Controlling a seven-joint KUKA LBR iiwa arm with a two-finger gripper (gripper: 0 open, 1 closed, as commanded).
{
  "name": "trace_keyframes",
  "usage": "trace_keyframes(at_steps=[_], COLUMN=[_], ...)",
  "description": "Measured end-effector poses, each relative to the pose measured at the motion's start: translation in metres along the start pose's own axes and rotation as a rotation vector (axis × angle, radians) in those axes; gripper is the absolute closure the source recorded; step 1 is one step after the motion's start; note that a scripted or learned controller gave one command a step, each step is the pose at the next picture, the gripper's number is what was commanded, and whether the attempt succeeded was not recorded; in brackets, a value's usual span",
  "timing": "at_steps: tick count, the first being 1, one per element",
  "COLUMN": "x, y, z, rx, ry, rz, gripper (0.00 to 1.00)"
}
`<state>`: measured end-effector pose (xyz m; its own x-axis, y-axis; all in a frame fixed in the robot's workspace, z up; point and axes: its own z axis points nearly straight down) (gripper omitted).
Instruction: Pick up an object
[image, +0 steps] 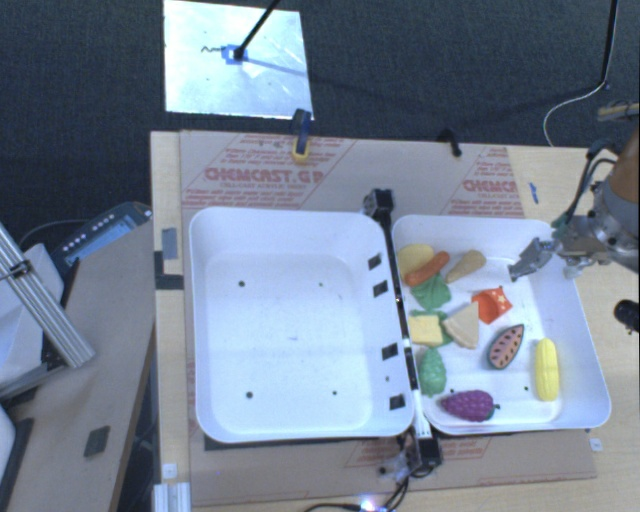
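The gripper (528, 258) hangs over the far right corner of the right bin (592, 392), its fingers reaching in from the arm (612, 225) toward the bin's middle; nothing sits between them, and whether they are spread or closed I cannot tell at this size. No object has been picked yet. The nearest candidate is the red piece (491, 304), lying just below and to the left of the claw on the bin floor, apart from the fingertips. Just beside it toward the near edge is the brown seed-patterned slice (506, 346), its long axis tilted from near-left to far-right, and the yellow corn (546, 369) lies along the right wall, long axis running near to far. These three have open white floor around them, so a descent there looks least crowded. Further left the pile tightens: a tan piece (465, 265), an orange carrot (428, 268) across a yellow shape, a green leaf (432, 293), and a cheese wedge (463, 328) press toward the divider side. Purple grapes (468, 404) rest near the bin's near edge. The left bin (205, 300) lies well apart from the claw.
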<state>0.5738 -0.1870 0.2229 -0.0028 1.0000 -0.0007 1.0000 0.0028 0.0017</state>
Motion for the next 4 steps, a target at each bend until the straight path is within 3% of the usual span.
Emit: trace_keyframes(at_steps=[1, 2, 3, 4], x=[0.003, 0.001, 0.091, 0.105], y=[0.037, 0.040, 0.040, 0.058], z=[0.147, 0.127, 0.139, 0.138], rx=[0.006, -0.005, 0.002, -0.002], ry=[0.002, -0.001, 0.005, 0.001], rz=[-0.004, -0.004, -0.009, -0.004], gripper=[0.00, 1.00, 1.00, 1.00])
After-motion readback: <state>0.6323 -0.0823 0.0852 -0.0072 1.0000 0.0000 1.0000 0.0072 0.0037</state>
